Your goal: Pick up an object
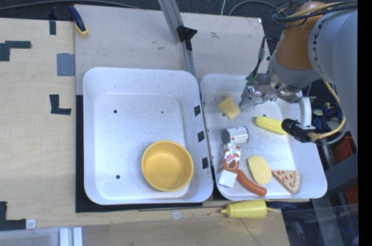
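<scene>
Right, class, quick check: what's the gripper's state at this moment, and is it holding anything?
Gripper: cannot be told; it sits beside the yellow cheese block, nothing seen between its fingers.

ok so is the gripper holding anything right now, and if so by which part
Nothing shows between its fingers. The gripper hangs over the right bin, just right of the yellow cheese wedge, apart from it.

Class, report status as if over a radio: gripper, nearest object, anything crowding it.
Gripper low in right bin, fingers unclear. Cheese cube just left of it, not held. Corn cob close on the near side; can further toward the front.
</scene>
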`<action>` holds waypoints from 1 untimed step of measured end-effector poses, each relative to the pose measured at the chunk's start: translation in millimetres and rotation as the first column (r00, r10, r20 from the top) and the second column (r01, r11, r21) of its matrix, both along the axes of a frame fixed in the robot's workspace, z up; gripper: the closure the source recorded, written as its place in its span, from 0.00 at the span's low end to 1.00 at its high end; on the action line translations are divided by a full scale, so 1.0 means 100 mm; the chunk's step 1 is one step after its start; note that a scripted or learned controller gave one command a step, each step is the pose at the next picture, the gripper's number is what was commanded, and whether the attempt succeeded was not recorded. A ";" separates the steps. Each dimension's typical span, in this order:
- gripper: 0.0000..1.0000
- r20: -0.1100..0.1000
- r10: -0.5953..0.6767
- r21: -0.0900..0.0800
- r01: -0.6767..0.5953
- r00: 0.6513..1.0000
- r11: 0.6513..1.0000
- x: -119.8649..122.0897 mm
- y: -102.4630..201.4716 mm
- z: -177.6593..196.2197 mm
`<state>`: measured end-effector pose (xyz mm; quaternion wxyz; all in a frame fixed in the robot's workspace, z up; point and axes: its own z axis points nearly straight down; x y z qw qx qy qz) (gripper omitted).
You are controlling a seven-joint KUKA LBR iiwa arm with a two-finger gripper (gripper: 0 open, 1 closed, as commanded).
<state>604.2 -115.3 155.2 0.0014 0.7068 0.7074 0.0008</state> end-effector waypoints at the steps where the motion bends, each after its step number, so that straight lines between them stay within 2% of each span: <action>1: 1.00 0.001 0.001 -0.001 -0.001 1.000 1.000 -0.01 -0.10 0.52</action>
